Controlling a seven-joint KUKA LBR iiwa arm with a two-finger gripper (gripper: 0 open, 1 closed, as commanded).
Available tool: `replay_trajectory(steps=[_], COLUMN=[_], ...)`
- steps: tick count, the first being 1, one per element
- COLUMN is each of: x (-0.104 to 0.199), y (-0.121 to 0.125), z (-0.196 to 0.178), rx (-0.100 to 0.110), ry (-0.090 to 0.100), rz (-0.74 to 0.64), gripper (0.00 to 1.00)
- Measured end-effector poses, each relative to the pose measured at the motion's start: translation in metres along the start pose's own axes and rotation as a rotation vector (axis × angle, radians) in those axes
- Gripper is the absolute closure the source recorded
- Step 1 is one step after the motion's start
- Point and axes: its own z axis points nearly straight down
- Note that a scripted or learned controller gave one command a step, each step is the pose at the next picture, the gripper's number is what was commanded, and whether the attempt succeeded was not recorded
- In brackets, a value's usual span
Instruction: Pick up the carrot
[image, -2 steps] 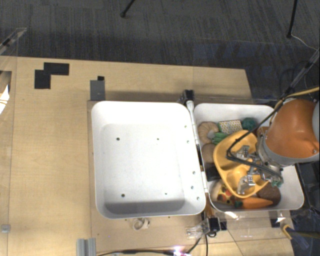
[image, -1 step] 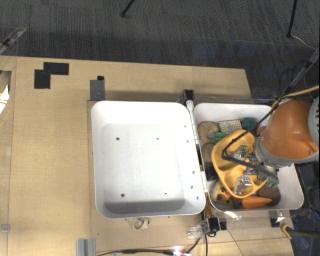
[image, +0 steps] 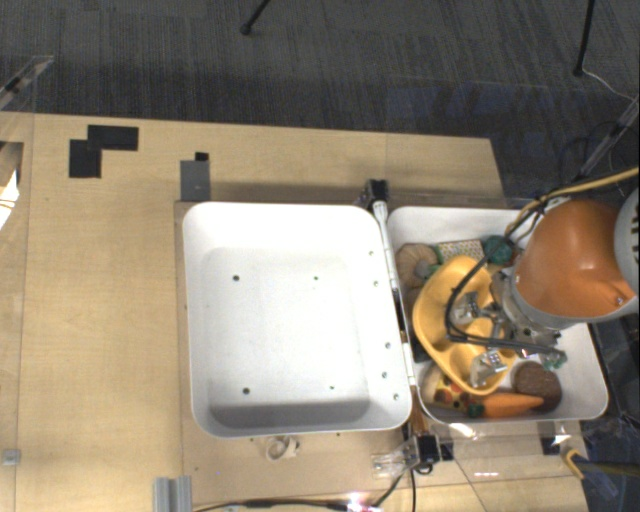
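Where the arm (image: 575, 262) reaches into the right bin (image: 598, 392), the tool (image: 484, 355) is seen low over a yellow bowl-like item (image: 440, 315). Whether the tool is clenched or released cannot be told. The carrot (image: 512, 405) is found lying flat at the bin's 6 o'clock edge, just beside a brown round item (image: 538, 380). The left bin (image: 290, 318) sits on the tabletop (image: 100, 330) at 9 o'clock.

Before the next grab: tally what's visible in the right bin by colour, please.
Orange: 1, the carrot
Yellow: 1, the curved yellow piece
Brown: 2, a dark brown round thing and a tan lump
Teal: 1, a small teal thing
Total: 5 that I can make out; the arm may hide others.
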Motion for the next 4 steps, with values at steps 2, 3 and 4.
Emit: replay_trajectory(steps=[2,3,4], x=[-0.015,-0.026,-0.032], y=[-0.001,-0.008,-0.001], z=[0.005,-0.016,0.003], rx=[-0.013,-0.016,-0.002], ry=[0.02,-0.017,0.024], rz=[1.211,1.206,1.442], gripper=[0.0,1.0,1.0])
